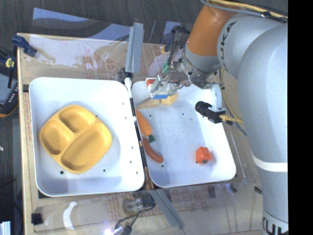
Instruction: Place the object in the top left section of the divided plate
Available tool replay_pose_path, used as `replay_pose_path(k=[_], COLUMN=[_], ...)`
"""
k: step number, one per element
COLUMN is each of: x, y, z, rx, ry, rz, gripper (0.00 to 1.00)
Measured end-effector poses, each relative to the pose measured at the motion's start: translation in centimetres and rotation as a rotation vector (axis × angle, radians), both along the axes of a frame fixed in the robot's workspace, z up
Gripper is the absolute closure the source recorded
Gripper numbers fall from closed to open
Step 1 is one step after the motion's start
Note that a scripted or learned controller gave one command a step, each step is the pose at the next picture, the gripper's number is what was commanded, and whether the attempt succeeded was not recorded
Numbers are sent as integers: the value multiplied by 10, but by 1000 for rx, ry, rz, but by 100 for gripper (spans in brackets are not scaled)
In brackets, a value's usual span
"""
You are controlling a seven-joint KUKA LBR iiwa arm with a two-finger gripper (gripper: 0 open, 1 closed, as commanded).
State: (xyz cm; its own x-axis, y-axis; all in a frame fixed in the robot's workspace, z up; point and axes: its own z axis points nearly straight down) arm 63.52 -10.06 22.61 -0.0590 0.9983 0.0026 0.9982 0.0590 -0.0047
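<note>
Two shallow white bins sit side by side on a tabletop (pixel 73 62), seen from above at a slant. The left bin (pixel 44 180) holds a yellow divided plate (pixel 76 138) with three sections: two smaller ones toward the upper part of the frame and one larger one below. All three sections look bare, including the top left section, the target.

The right bin (pixel 220 168) holds several toy foods. An orange carrot-like piece (pixel 144 123) lies along its left wall, a reddish sausage-like piece (pixel 152 152) lies just below it, and a small orange-red object (pixel 203 155) sits toward the lower right, well apart from the others.

A grey arm with an orange band (pixel 208 26) reaches in from the right of the frame. Its gripper (pixel 160 86) hangs over the upper left corner of the right bin, right at a small pale yellow and blue object (pixel 165 98) by the bin's back wall. The metal parts and the object overlap, so I cannot tell whether the gripper is clenched on it or released.

Judging by this layout, the task is at an early stage. An object seems to be in the act of being picked, though a secure grasp is unconfirmed. Still to do: lifting it, carrying it leftward across the divide between the bins, and setting it in the plate's top left section.
</note>
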Motion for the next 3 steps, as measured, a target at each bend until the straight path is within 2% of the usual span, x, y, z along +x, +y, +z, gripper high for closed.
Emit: replay_pose_path(k=[1,2,3], x=[-17,-9,-68], y=[63,154,222], z=[16,20,-9], rx=[-2,-2,-5], ry=[3,-2,2], rz=[-237,-122,-171], gripper=[100,100,100])
